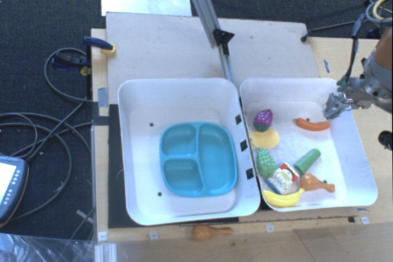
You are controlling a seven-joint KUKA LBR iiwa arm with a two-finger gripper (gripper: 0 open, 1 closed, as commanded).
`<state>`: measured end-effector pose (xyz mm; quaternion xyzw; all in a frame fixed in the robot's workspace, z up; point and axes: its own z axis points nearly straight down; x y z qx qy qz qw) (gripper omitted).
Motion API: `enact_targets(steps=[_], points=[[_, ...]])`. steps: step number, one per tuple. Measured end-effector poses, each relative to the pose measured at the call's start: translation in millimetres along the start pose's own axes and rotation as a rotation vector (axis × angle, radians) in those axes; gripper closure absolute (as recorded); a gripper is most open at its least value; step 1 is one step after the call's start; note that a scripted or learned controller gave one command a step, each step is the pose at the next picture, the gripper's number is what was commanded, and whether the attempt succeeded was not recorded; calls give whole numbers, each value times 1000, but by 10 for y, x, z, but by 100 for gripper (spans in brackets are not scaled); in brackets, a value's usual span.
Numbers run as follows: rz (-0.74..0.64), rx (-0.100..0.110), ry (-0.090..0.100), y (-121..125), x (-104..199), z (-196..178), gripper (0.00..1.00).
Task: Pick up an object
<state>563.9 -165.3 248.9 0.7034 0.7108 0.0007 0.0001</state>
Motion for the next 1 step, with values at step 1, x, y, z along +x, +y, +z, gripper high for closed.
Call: enact_targets(steps=[1], points=[[-1, -1, 1, 50, 548, -71, 100]])
